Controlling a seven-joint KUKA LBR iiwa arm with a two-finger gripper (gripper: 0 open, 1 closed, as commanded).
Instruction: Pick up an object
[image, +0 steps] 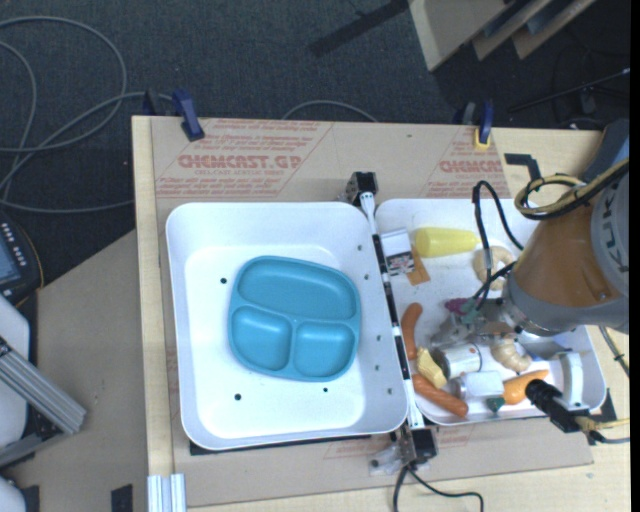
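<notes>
- Two white bins sit side by side on the bench; the left bin (200, 330) holds a blue divided plate (293, 317) and nothing else I can make out, so it serves as the landmark here.
- Right of that plate, the right bin (400, 215) carries the clutter: a yellow piece (445, 241) at its far end, an orange sausage-shaped piece (410, 331) along the wall nearest the plate, another (441, 398) at the near corner, a small white cylinder (462, 358) between them, and a carrot-like piece (524, 387) farther right.
- The arm (570, 260) reaches over the right bin, its orange band above the toys. The gripper (478, 322) is low among them, right of the plate; whether it is open, closed, or holding anything cannot be told, as wrist and cables cover it.
- No object is visibly lifted; candidates all lie in the right bin.
- Risk: the toys are crowded and touching, so a closing grasp may pinch two, or nudge a rounded one aside and come up empty. Dangling cables could snag.
</notes>
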